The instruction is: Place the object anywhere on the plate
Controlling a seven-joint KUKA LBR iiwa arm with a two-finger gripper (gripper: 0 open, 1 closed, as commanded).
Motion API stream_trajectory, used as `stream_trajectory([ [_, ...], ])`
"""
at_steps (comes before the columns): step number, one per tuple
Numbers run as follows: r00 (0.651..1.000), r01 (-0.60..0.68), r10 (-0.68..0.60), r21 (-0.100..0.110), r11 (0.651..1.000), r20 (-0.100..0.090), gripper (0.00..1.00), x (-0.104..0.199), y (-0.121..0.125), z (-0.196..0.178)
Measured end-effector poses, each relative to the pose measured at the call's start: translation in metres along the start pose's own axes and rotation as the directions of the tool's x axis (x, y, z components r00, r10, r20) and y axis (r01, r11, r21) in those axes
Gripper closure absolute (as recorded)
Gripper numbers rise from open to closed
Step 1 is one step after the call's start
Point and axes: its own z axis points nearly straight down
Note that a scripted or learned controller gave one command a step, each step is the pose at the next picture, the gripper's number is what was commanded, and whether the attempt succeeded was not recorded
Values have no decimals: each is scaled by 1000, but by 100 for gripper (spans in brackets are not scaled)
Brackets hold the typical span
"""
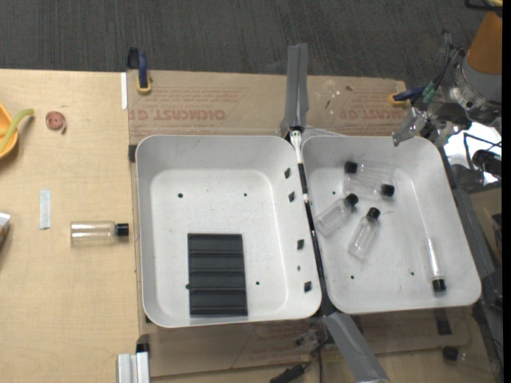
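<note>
Camera view, pincer [409,128] at right bin's far rim, grip unclear, vials [361,236] lying nearer, apart.

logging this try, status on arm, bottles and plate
Gripper over right bin's far corner, nothing held. Bottles lying in right bin. Black plate in left bin, path clear.

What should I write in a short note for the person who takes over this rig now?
Gripper: above the right bin's far right corner, nothing visibly between its fingers; open or shut cannot be judged.
Things: several clear vials with black caps lie in the right bin. The dark ribbed plate lies in the left bin.
Done: nothing on the plate yet.
Left: pick one vial, carry it over, set it on the plate.
</note>
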Motion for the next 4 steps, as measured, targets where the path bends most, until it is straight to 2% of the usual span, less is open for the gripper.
stream_trajectory([
  [1,1000,-14,14,0,1000,0,0,-29,1,-81],
  [2,1000,-8,8,1,1000,-1,0,-27,1,-217],
  [3,975,-221,221,3,975,0,0,25,-2,-221],
  [4,919,-394,394,3,919,0,0,-11,1,-220],
])
